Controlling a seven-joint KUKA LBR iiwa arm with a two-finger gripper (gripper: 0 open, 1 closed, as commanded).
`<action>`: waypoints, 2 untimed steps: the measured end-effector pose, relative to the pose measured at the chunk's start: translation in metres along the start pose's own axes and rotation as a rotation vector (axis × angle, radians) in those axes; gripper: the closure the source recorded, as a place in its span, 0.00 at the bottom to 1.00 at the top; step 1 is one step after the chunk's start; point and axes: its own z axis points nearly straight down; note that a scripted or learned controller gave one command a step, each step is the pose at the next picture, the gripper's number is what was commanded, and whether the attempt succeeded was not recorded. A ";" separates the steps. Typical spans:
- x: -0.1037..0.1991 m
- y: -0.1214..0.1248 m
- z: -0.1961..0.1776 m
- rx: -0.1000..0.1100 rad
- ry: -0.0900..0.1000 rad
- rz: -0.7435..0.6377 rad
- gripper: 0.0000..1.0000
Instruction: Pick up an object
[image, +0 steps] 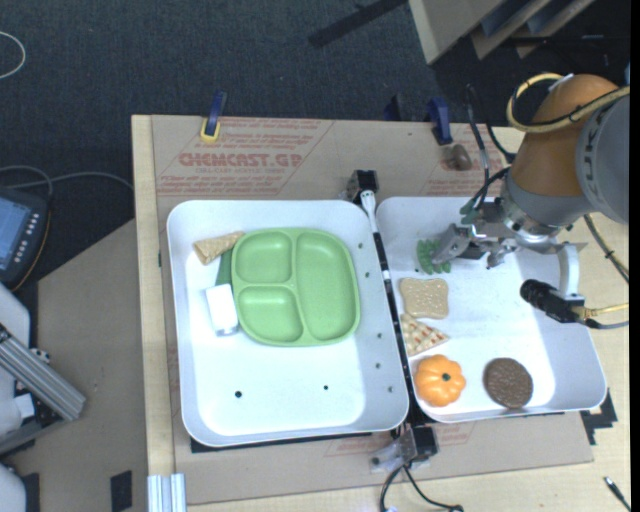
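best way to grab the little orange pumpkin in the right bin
Come straight down on the pumpkin and close the pincer across its rounded middle. It sits upright, stem up; the pizza slice crowds its far side, so the open left-right flanks look easier.

The only readable lettering sits on the worktop (300, 150), whose brown protective covering carries red printed text. Behind the left bin (190, 300) the largest line reads "CHEMCAST GP" (the last letters are faint, so the ending is uncertain). Smaller red lines run above and below it, too fine to make out. A similar red print shows faintly behind the right bin (575, 350), also illegible.
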 end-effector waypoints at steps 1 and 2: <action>0.001 0.000 0.050 -0.006 -0.001 0.001 0.00; 0.000 0.001 0.037 -0.011 -0.002 0.000 1.00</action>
